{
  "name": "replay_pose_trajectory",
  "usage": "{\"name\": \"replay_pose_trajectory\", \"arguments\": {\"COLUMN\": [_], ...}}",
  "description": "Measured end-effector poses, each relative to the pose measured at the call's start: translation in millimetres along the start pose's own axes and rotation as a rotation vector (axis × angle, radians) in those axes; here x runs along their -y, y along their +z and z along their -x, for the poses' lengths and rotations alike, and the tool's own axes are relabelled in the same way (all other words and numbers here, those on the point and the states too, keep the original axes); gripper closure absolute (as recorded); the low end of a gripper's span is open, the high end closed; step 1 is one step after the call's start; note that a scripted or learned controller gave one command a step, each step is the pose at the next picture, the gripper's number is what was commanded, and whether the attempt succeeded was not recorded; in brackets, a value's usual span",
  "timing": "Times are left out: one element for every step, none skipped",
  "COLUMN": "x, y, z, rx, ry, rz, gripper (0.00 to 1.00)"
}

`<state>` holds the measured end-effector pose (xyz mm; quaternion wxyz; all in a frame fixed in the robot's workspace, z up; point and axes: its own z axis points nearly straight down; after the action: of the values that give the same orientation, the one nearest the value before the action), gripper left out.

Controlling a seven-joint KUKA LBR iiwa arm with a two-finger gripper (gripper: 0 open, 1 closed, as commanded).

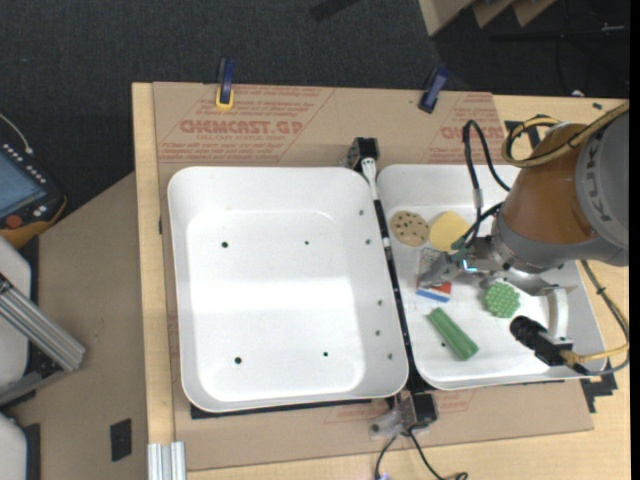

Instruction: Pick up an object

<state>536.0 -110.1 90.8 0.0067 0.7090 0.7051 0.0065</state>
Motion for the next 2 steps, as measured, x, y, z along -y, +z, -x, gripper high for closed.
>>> {"name": "replay_pose_trajectory", "arguments": {"x": [-3.0,-57.0], "y": [-11.7,-99.0], "z": [-1.8,-77.4], "rx": [-0.001,-0.002], "ry": [-0.005,-0.015], "rz": [0.003,-0.005], "gripper": [1.0,1.0]}}
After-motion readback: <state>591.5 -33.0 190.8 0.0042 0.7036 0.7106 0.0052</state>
